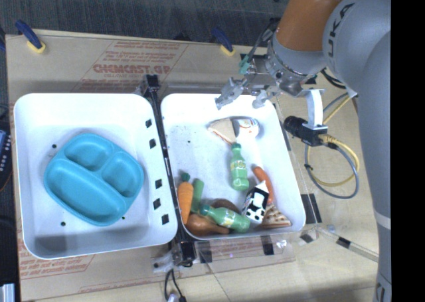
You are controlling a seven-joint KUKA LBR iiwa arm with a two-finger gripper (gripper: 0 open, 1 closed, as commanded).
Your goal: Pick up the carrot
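The carrot point(185, 197) is orange with a green top and lies near the front left of the right bin point(174, 136), among other toy food. A second orange piece point(263, 177) lies on the bin's right side. My gripper point(242, 97) hangs over the far rim of the right bin, well back from the carrot. Its fingers point(226, 99) are spread open with nothing between them.
Around the carrot lie two green bottles point(238, 165) point(226, 217), a black-and-white cow toy point(255, 204), a brown bun point(204, 225) and a waffle-like slice point(277, 218). A sandwich wedge point(224, 131) sits near the back. The left bin point(33, 111) holds a blue divided plate point(93, 178).
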